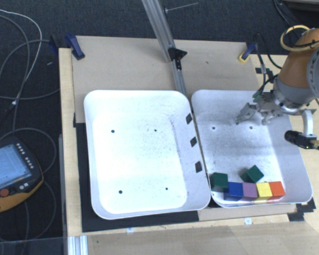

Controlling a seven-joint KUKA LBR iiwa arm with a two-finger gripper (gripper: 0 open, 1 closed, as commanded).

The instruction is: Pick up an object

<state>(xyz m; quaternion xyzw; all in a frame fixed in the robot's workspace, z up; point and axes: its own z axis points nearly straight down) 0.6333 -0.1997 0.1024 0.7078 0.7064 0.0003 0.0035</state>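
Two shallow white bins sit side by side on a tan bench (127,62) in the middle of the frame. The left bin (95,108) is wide open floor from rim to rim, marked by four small dark dots and a dusting of fine specks. The right bin (202,102) has most of its upper and middle floor bare as well; its contents are crowded against the lower rim. Three small black clips (193,141) run down the seam where the two bins meet.

Along that lower rim of the right bin lies a row of small blocks, touching or nearly so: a green block (219,180) at the left end, then a blue block (235,189), a purple block (249,189), a yellow block (263,189) and an orange block (276,188) at the right end. A second dark green block (253,173) sits tilted just above the row, near the purple and yellow ones.

The arm (300,68) enters from the right edge, upper part of the frame, and the gripper (252,116) hangs over the upper middle of the right bin, well apart from the blocks below. Its fingers are spread, with nothing between them.

A silver rail (157,17) slants down from the top of the frame to the bins' seam. Blue clamps (74,45) mark the bench's upper corners. A handheld pendant (10,169) with a lit screen lies at the left edge among loose cables; its screen text is too small to read.
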